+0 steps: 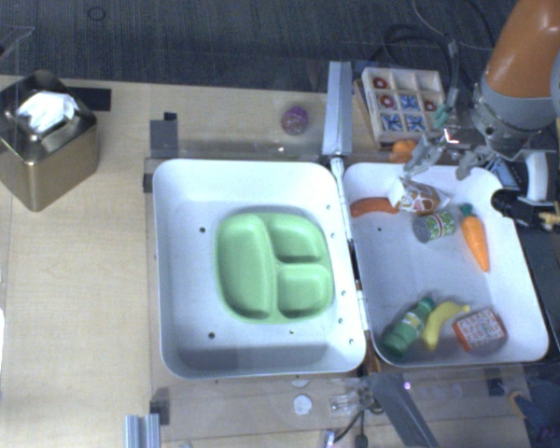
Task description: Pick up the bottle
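Note:
The bottle is green with a yellow-green label and lies on its side near the front edge of the right bin, touching a banana. My gripper hangs over the far edge of that bin, well behind the bottle. Its two fingers are spread apart and open, with nothing between them. A crumpled packet sits just below the gripper.
Also in the right bin are an orange sausage, a small can, a carrot and a red box. A green divided tray lies in the left bin. A patterned box stands behind the bins.

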Controlling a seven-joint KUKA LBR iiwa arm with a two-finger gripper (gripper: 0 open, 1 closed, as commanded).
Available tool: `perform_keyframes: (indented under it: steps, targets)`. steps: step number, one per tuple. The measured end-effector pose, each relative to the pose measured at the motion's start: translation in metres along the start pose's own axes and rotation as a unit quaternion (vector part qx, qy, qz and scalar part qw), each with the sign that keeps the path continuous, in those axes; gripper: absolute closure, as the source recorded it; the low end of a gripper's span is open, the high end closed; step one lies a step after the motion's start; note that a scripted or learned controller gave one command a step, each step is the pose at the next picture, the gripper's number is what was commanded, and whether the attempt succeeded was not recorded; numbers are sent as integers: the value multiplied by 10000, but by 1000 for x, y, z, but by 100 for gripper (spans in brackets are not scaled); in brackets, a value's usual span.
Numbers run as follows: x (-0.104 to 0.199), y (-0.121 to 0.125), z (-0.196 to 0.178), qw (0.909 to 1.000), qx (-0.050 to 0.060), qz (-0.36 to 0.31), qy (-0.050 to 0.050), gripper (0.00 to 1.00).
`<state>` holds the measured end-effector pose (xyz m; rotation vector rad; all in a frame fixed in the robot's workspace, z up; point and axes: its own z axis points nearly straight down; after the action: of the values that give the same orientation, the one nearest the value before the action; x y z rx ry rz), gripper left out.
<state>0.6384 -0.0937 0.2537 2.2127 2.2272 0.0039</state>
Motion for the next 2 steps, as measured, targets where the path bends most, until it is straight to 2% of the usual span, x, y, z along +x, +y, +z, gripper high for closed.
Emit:
perform_keyframes:
  steps: [1, 2]
  targets:
    - [-38, -108, -9, 9991, -20, -432, -7, 0]
    - [-12, -151, 99, 9946, -1, -1035, -1, 0]
